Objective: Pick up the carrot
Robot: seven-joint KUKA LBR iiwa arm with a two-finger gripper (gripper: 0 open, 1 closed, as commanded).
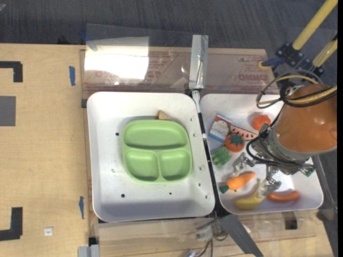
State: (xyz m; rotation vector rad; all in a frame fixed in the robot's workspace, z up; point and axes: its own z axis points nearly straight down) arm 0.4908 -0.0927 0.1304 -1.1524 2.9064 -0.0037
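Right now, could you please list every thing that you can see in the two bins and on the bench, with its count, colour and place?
bins: 2, white, side by side on the bench
plate: 1, green, three compartments, middle of the left bin
brown piece: 1, tan, behind the plate's far rim, kind unclear
carrot: 1, orange with green end, front of the right bin
banana: 1, yellow, front edge of the right bin
sausage: 1, red-orange, front right of the right bin
tomato: 1, red with green top, middle of the right bin
green vegetable: 1, green, left of the right bin
small box: 1, white, blue and red, back left of the right bin
round orange fruit: 1, back of the right bin
arm: 1, orange band, over the right bin
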